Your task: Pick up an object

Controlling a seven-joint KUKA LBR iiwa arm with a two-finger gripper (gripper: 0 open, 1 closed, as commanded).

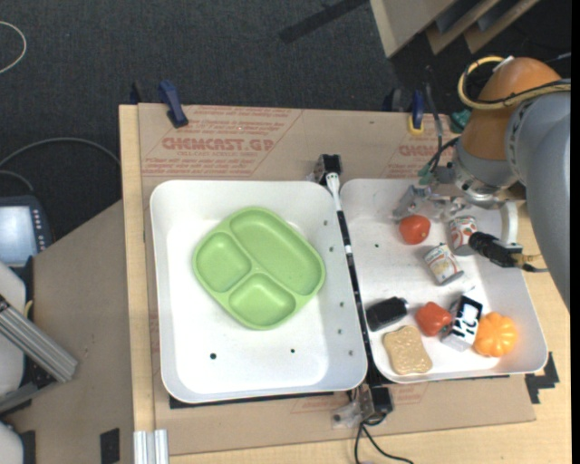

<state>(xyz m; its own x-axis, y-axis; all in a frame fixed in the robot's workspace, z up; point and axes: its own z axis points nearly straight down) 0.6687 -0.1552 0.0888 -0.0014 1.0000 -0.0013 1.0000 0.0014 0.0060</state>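
Tomato (415,228), small, round, glossy red, just below the claw (433,201).

The counter (227,136) has a brown board top printed with red lettering. Two blue clamps (172,102) grip its far edge. The floor (136,45) around it is dark carpet, with a thin pale cable (11,41) looped at upper left. An aluminium frame rail (36,349) lies at lower left. A light wooden furniture corner (435,23) stands at top right. Lighting is even.
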